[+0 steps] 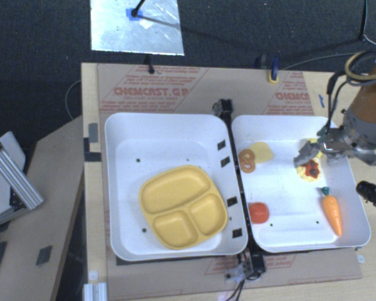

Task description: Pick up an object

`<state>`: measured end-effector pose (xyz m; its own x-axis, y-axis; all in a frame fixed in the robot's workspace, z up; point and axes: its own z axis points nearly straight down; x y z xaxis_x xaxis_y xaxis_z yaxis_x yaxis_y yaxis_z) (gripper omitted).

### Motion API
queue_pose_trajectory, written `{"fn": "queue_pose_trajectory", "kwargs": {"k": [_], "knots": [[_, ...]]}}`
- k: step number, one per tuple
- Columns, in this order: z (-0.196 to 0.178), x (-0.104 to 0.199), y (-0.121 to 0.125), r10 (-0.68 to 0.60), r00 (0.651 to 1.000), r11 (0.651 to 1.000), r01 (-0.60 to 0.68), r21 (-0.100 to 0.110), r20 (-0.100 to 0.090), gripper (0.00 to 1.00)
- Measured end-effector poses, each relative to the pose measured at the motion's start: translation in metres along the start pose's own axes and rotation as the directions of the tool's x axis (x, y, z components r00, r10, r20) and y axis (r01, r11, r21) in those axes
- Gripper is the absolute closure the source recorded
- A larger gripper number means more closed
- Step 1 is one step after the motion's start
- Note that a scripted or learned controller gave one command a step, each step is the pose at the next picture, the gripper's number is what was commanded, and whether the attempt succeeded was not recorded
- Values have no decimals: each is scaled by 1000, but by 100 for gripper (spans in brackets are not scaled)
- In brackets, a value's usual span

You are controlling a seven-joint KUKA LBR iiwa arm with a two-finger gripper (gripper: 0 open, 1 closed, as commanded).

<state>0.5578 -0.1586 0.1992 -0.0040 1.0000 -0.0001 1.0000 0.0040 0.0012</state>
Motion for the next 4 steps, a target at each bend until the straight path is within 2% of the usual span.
{"fn": "queue_pose_trajectory", "kwargs": {"k": [1,2,3,4], "knots": [[42,5,1,1,1000,1000,-1,2,0,0],[105,4,-2,3,1000,1000,-3,4,-1,0],[115,5,-1,3,1000,1000,-3,1,0,0],[103,4,0,2,1000,1000,-2,-3,1,100]]}}
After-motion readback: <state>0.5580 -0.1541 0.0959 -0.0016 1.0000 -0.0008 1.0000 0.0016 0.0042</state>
